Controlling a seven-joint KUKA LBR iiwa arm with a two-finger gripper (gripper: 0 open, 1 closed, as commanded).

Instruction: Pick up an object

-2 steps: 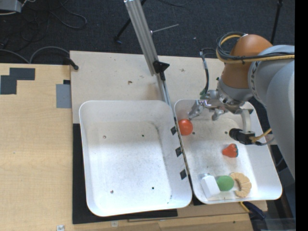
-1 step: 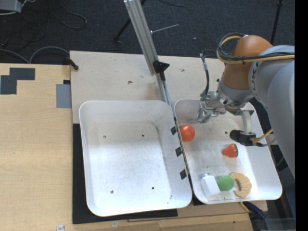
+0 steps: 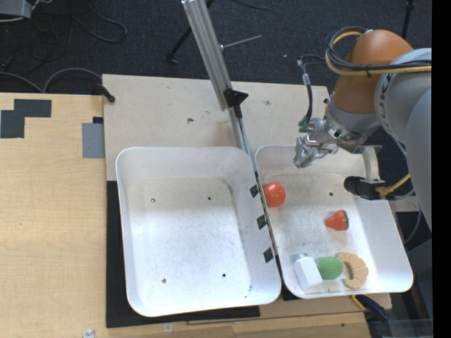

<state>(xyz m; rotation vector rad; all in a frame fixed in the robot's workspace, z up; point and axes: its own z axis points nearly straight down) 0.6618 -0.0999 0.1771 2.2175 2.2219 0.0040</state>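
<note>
Nearest the camera, at the front edge of the right bin (image 3: 394, 248), three things sit close together: a white block (image 3: 306, 271), a green ball (image 3: 329, 267) touching it, and a tan ridged pastry-like piece (image 3: 354, 269) just beside the ball. Farther back in the same bin lies a small red strawberry-like object (image 3: 337, 220), and an orange-red ball (image 3: 274, 194) rests against the wall shared with the left bin (image 3: 141, 189). The claw (image 3: 307, 153) hangs over the back left part of the right bin, apart from every object and holding none; whether it is wide or narrow I cannot tell. Both bins rest on the pale surface (image 3: 162, 111).
</note>
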